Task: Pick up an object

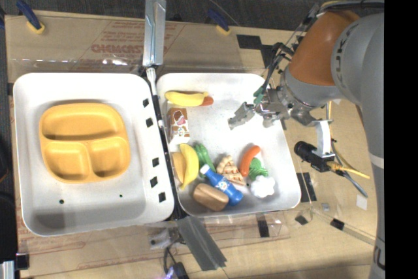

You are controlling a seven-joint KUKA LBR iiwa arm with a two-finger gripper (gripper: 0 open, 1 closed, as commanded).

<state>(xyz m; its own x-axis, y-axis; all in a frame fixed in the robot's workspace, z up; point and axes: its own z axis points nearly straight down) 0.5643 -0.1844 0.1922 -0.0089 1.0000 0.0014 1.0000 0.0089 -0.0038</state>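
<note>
Two white bins (26, 140) — one yellow tray (83, 140), two bananas (187, 98)

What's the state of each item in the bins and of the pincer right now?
pincer: above the right bin, nothing between its fingers
yellow tray: lying flat in the left bin, right way up
hot dog: lying flat near the right bin's far wall
banana: lying by the divider
carrot: lying tilted beside the white toy
blue bottle: on its side
bread roll: lying at the near wall
</note>
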